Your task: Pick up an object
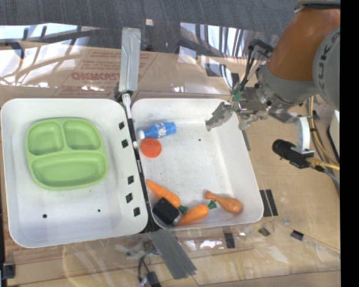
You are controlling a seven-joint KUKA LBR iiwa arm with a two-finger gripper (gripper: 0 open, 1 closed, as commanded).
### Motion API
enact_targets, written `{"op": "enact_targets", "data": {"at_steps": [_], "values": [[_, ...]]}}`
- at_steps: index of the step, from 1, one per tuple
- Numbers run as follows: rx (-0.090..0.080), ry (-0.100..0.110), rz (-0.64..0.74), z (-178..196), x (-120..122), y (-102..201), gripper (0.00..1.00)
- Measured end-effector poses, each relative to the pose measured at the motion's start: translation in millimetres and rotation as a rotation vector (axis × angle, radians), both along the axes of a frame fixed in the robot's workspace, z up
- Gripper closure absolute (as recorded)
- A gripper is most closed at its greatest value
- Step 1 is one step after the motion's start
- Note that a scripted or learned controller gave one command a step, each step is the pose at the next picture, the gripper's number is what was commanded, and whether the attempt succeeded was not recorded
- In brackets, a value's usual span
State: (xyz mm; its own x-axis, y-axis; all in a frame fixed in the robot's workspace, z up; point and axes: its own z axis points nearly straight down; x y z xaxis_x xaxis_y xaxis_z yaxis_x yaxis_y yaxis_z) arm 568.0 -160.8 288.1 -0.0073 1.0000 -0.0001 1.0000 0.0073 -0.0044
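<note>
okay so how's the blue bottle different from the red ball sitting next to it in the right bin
The blue bottle is a long cylinder lying on its side with a white end; the red ball is round and plain orange-red. The bottle lies nearer the bin's far edge, the ball just below it in the camera view. Both rest close to the right bin's left wall.

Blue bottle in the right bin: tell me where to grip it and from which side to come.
Grip the blue bottle across the middle of its body, coming straight down from above. It lies on its side, roughly parallel to the bin's far wall, white cap toward the divider, so its long sides are exposed. The orange ball sits close on the near side, so centre the fingers carefully.
</note>
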Motion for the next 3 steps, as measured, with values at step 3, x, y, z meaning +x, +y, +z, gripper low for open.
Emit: {"op": "enact_targets", "data": {"at_steps": [3], "values": [[-0.006, -0.027, 0.039, -174.9, 95.0, 44.1, 0.0]]}}
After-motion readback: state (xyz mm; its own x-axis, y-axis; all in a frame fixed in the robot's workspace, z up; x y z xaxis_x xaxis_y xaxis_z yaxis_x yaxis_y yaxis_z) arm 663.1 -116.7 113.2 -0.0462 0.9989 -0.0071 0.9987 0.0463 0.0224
